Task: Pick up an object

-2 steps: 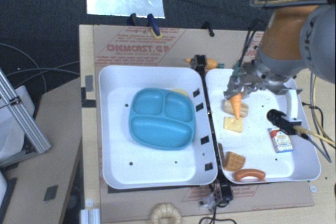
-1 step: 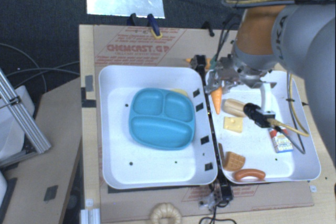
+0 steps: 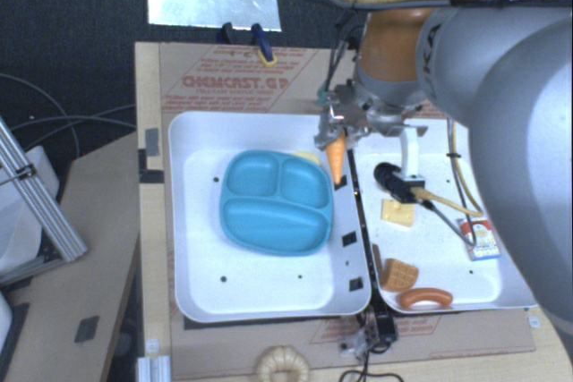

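I see the carrot [image 3: 335,162] pinched between the gripper [image 3: 335,139] fingers, hanging tip-down. I'd lift straight, slowly, clear of the tray [image 3: 273,201] beside it.

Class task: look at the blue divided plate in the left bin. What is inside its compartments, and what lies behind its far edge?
The blue divided plate shows three bare compartments. Behind its far right edge peeks a pale yellow item, mostly covered by the plate. An orange carrot-like cone hangs beside that corner under the gripper.

Object: orange carrot [image 3: 335,160], cone-shaped toy
Pose: hanging point-down, nearly upright (thick end up at the pincer [image 3: 333,135])
Place: over the divide between both bins, just beside the blue tray's right edge
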Motion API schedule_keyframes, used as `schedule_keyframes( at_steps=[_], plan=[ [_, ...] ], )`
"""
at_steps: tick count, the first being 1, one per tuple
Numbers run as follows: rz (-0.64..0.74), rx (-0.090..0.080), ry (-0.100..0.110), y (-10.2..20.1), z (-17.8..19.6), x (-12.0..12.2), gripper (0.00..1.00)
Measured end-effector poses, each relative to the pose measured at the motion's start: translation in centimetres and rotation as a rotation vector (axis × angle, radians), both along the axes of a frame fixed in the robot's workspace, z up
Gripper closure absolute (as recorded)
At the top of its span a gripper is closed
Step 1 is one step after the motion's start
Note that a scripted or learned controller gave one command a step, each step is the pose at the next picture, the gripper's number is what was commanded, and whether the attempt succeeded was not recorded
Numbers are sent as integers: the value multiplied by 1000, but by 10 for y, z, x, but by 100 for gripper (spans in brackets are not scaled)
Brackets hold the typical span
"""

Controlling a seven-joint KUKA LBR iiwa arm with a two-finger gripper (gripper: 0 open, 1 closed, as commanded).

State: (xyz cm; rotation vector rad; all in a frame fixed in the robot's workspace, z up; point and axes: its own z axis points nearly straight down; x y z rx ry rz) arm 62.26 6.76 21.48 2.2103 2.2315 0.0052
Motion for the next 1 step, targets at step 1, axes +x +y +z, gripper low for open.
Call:
schedule_keyframes(
  at_steps=[1],
  plan=[
    [-3,-1,0,-4,20,-1,100]
  ],
)
